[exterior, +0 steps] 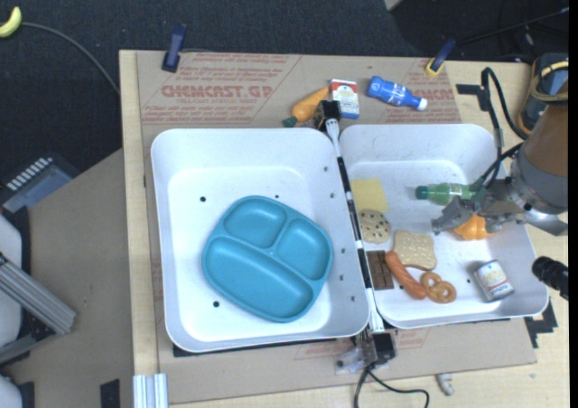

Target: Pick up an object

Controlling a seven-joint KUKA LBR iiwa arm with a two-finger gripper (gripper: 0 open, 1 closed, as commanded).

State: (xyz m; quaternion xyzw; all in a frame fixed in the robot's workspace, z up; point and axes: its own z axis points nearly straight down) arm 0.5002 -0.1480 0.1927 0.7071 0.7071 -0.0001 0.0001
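Observation:
My gripper [467, 214] hangs low over the right side of the right bin [397, 140], on the grey arm coming in from the right. It sits just above a small orange object [472, 230], which it partly covers. Nothing can be seen held in it. A green bottle [441, 191] lies on its side just left of and behind the gripper. Also in this bin are a yellow cheese slice [368, 194], a cookie [374, 227], a slice of toast [415, 250], a sausage [405, 276], a pretzel [442, 290] and a small can [493, 280].
The left bin [181, 162] holds a blue divided plate [266, 257]. Behind the bins on the board lie an orange carrot [310, 105], a small carton [344, 97] and a blue bottle [396, 93]. A dark chocolate bar [380, 271] lies by the right bin's left wall.

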